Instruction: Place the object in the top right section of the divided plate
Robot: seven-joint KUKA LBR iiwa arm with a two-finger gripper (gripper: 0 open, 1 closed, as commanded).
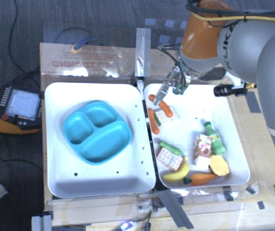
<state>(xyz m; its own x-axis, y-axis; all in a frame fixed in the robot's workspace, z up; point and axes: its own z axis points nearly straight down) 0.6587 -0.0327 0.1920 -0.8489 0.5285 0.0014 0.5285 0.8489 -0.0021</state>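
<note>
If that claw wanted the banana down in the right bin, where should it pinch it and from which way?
Probably the middle of the banana, coming straight down from above. It lies flat and curved, narrowest across its body, so fingers closing across the curve should fit. A packet touches its upper side and a carrot lies by its lower right end, so the ends look crowded.

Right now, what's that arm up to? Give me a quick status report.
Gripper low over right bin's far left corner, above toy carrots. Nothing seen between its fingers. Blue divided plate in left bin, nothing placed on it yet.
</note>
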